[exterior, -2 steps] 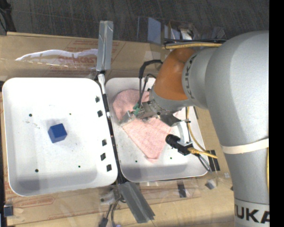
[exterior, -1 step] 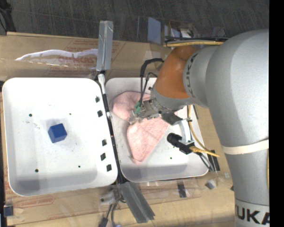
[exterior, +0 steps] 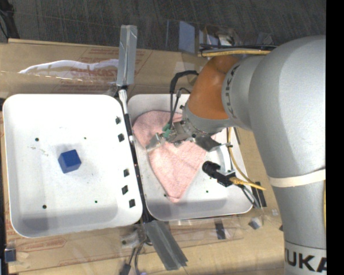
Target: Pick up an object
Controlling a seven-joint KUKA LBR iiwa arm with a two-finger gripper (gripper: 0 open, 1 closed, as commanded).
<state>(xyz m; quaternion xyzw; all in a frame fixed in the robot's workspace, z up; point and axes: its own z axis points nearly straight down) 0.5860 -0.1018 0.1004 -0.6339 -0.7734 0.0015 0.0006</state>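
You see two white bins side by side on the worktop (exterior: 63, 62), which is covered with brown cardboard. The left bin (exterior: 23, 211) holds a small blue cube (exterior: 69, 160), sitting left of the bin's middle, well apart from every wall. The right bin (exterior: 189, 211) holds a pink cloth (exterior: 175, 162), spread loosely from the bin's upper left down toward its lower middle, where it narrows to a rounded tip.

The arm (exterior: 286, 130) comes in from the right and bulks over the right side of the view; its orange band (exterior: 209, 93) sits over the upper part of the right bin. Below the band, the pincer (exterior: 167, 135) is down at the cloth's upper part, with greenish and grey parts showing at its tip right on the fabric. You cannot tell whether the pincer is spread or pressed together: the wrist hides most of it, and what shows is too small and cluttered to read. You also cannot tell whether any cloth is caught in it.

A black cable (exterior: 175, 90) loops up from the wrist. A black fitting (exterior: 217, 173) with a yellow lead juts out over the bin's right part, just beside the cloth. A grey bar (exterior: 126, 53) stands at the top of the seam between the bins, and black clips (exterior: 126, 153) run down that seam.
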